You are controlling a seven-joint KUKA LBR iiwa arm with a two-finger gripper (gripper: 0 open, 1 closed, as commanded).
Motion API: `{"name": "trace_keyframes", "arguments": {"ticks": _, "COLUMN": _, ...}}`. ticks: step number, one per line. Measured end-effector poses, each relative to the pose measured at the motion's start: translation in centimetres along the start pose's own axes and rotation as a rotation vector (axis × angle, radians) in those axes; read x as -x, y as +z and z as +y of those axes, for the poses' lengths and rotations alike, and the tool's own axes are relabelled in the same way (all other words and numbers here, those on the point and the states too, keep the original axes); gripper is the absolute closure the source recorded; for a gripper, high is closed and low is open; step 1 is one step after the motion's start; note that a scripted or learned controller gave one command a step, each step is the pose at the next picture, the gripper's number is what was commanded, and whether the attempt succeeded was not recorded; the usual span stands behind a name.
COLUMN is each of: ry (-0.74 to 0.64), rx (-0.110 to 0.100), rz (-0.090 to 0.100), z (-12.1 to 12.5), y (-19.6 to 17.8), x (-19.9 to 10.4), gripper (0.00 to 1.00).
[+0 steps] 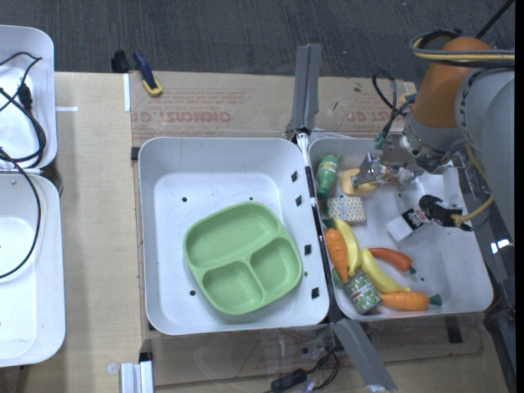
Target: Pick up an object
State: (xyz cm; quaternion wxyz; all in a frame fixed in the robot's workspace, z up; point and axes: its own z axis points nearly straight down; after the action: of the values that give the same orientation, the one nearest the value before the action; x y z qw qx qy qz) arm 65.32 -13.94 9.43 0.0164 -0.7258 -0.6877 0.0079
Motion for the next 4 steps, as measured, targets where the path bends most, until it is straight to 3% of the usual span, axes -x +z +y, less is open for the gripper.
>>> {"name": "trace_keyframes", "arguments": {"ticks": 4, "ry": -0.093, "rx": -0.006, "rz": -0.008, "z": -0.28, "y": 0.34, "x": 0.3, "gripper": 0.0}}
